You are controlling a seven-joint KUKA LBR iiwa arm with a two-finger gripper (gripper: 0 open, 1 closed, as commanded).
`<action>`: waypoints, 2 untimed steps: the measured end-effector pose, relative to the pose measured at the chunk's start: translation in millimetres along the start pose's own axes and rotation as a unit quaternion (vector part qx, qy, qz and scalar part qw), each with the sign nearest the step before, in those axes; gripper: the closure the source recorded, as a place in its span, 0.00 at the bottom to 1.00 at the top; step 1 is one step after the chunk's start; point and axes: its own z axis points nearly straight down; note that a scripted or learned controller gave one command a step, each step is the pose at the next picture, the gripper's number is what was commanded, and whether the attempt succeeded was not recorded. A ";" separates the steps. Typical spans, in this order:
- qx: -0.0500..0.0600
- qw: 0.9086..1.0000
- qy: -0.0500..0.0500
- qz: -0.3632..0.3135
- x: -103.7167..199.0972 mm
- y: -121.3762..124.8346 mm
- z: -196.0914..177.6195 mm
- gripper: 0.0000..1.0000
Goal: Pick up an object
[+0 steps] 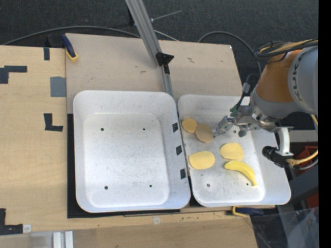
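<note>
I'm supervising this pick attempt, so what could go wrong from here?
1. The gripper sits beside two touching pieces, the tan chip and the small yellow round; a grasp may push them apart or catch both.
2. These flat pieces lie low on the right bin, so a grasp may slide over them.

Arm (289, 87): big and grey, coming in from the right side.
Band: orange, wrapped round the arm just above the wrist.
Wrist: bent down and pointing to the left.
Gripper (223, 126): low down at the end of the arm, reaching left.
Tips: small and dark, too blurry to see well.
</note>
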 end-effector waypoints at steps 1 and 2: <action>0.000 1.000 0.000 0.000 1.0 -1.5 54.3 0.00; -0.003 1.000 0.000 -0.001 1.3 -0.1 41.2 1.00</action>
